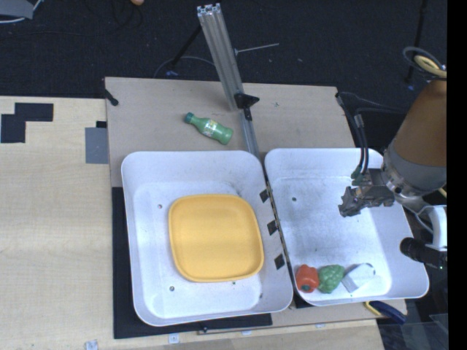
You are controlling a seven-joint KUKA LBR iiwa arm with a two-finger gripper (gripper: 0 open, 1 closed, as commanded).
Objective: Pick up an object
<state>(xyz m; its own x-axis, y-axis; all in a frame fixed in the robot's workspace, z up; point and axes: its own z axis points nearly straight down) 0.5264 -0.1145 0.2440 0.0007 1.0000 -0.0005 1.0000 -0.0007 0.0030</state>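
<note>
The right bin (314, 195) has three small things lined up along its near edge: a red-orange toy (307, 278), a green knobbly toy (330, 278) and a grey-white piece (357, 277). A yellow plate (215, 236) lies flat in the left bin (142, 195). My gripper (351, 205) hangs over the right half of the right bin, well behind the three small things, with the grey and orange arm (423, 133) behind it. Nothing shows between its fingers, and their spacing is hard to read from this angle.
A small green bottle (209, 127) lies on its side on the bench behind the left bin. A metal rail (222, 46) slants up from between the bins. Black clips (271, 226) mark the divide between the two bins.
</note>
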